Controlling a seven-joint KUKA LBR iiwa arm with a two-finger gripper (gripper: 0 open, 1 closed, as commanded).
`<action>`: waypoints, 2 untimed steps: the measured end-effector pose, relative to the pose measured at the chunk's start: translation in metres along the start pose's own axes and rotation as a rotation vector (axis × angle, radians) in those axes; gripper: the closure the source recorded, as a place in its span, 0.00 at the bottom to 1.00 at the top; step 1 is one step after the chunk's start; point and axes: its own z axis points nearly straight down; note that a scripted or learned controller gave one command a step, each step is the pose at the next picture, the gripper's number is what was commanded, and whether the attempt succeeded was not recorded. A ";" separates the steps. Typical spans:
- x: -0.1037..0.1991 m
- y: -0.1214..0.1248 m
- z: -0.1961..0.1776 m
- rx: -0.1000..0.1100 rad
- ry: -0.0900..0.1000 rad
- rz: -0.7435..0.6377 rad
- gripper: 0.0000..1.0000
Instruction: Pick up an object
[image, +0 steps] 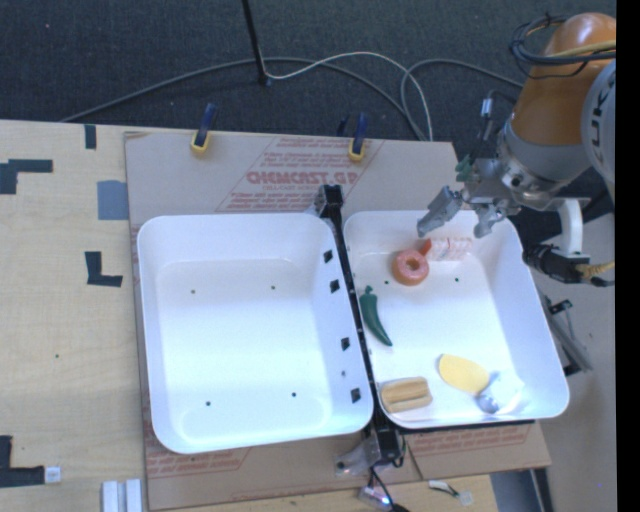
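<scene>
Pincer (462, 214) w/ fingers spread apart, nothing between them, hangs over right bin (520, 330) at its 12 o'clock edge. Just below: pink ring (410, 267) touching a clear wrapped item (450, 247). Green pepper (376, 317) at bin's 9 o'clock, yellow piece (463, 373) and tan block (405, 394) toward 6. Cardboard (290, 175) under bins reads "CHEMCAST G.P", rest unclear

Grey arm with orange band (570, 90) cut off by top & right edges. Small clear-and-blue crumpled item (497, 397) in right white bin's (520, 300) near corner too blurry to ID. Pale wrapped thing (452, 246) partly behind gripper finger.
</scene>
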 end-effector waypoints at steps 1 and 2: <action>0.003 0.000 0.043 0.003 0.000 -0.001 0.00; 0.011 -0.001 0.103 0.006 0.001 -0.001 0.00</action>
